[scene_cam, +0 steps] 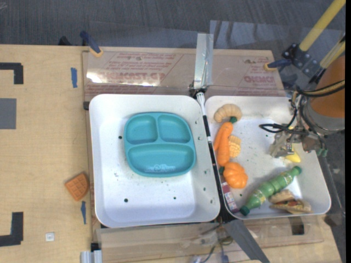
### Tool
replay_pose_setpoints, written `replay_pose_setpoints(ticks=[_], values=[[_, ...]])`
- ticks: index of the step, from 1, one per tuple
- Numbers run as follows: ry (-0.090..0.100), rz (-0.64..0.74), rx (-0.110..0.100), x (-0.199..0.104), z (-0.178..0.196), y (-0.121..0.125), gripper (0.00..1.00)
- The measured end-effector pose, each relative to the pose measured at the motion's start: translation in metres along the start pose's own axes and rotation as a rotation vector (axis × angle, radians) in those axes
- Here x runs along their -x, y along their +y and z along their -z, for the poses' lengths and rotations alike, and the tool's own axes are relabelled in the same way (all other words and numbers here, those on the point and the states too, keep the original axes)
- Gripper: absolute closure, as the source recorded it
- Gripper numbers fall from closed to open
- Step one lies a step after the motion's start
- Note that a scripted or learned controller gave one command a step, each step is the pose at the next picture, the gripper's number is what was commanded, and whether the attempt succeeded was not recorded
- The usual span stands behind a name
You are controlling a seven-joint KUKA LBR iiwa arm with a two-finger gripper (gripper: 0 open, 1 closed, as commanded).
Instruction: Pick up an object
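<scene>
My gripper (pixel 282 148) hangs low over the right side of the right bin (pixel 258 122), with the orange-banded arm (pixel 328 95) rising behind it. A small yellow piece (pixel 294 158) lies just beside and below the gripper, partly hidden by it. I cannot tell whether it touches. Along the bin's left side lie a tan bread roll (pixel 227 113), an orange carrot (pixel 222 142), a yellow corn piece (pixel 235 145) and an orange pumpkin (pixel 236 175). Near the front edge lies a green bottle (pixel 271 189) on a slant, with a brown pizza slice (pixel 290 204) beside it.
The left bin (pixel 107 147) holds a teal divided plate (pixel 159 144). An orange waffle-like toy (pixel 77 186) lies on the wooden bench left of the bins. Black cables (pixel 277 127) trail from the wrist over the right bin. A metal divider strip (pixel 203 64) stands behind the bins.
</scene>
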State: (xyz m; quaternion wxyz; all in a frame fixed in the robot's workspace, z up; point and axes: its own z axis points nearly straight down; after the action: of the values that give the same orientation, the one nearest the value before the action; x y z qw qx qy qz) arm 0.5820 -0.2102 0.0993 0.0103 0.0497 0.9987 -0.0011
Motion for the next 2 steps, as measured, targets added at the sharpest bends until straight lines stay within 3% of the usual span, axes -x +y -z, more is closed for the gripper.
replay_pose_setpoints(ticks=[1, 2], values=[[0.002, 0.000, 0.000, 0.000, -0.001, 0.000, 0.00], [0.011, -0.004, 0.002, 0.005, -0.012, -0.012, 0.00]])
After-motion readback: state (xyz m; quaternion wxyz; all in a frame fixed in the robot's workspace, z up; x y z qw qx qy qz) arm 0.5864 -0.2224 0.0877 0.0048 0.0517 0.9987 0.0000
